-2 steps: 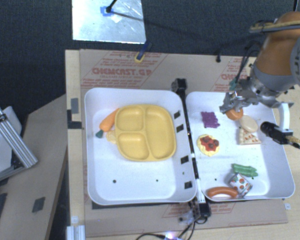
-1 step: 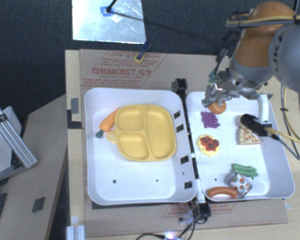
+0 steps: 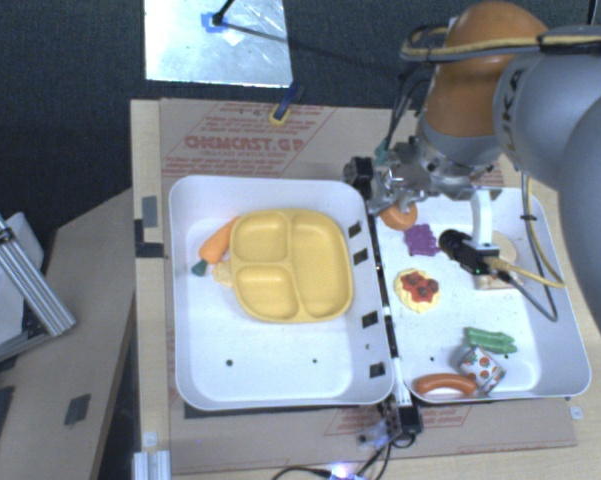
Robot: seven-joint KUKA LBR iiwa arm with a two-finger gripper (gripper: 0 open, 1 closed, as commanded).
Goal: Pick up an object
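Note:
My gripper hangs over the far left corner of the right bin, close to the wall between the bins. A small orange object sits right under it, partly covered; whether it is gripped is not visible. Further into the right bin lie a purple piece, a round pizza-like toy, a green pod, a small printed carton and a sausage.
The left bin holds a yellow divided plate and a carrot at the plate's left. The arm covers the right bin's far right side. A wooden disc lies by the robot's bracket.

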